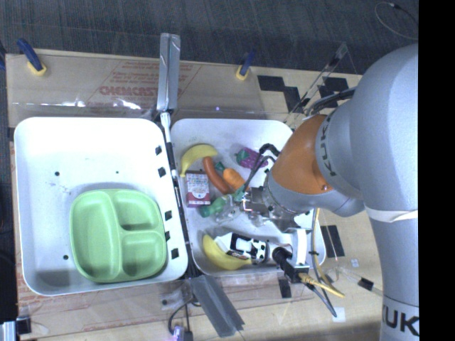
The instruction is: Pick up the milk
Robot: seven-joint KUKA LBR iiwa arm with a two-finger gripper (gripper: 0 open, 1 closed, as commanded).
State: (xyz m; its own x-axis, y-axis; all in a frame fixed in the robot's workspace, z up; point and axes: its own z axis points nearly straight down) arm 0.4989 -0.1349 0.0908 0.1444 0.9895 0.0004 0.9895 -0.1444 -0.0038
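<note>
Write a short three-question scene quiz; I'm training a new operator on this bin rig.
1. True or false: the green tray lies in the left bin.
2. Which bin does the arm reach over: A left, B right?
3. Fill in: the black-and-white milk carton touches a yellow ____.

Key: 1 true; 2 B; 3 banana.

Fingers (245,203) hidden under the wrist

A robotics lab — grey KUKA arm (377,141), clamped bench (85,84), two white bins (28,190).
</note>
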